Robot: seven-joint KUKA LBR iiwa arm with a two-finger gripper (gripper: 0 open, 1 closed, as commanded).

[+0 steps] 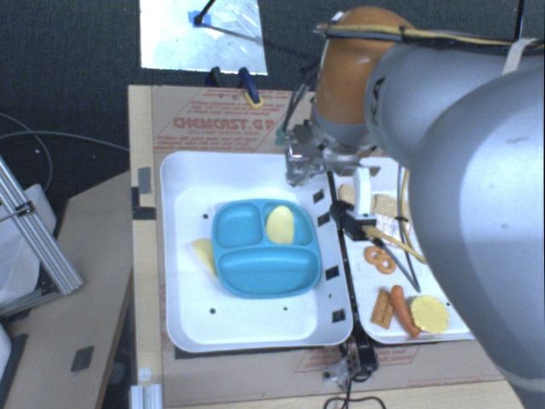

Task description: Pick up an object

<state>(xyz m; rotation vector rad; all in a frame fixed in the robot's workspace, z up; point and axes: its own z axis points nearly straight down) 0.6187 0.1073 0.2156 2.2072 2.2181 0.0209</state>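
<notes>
End effector (300,167) over left bin (183,254) rim, finger state unclear, blue plate (264,267) holding yellow object (280,224)

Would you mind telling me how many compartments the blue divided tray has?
3: two small ones along the far side of the blue tray, the right-hand one holding a pale yellow object, and one large one along the near side.

The bench (102,228) bears two white bins (183,254) on brown cardboard (213,122).
</notes>
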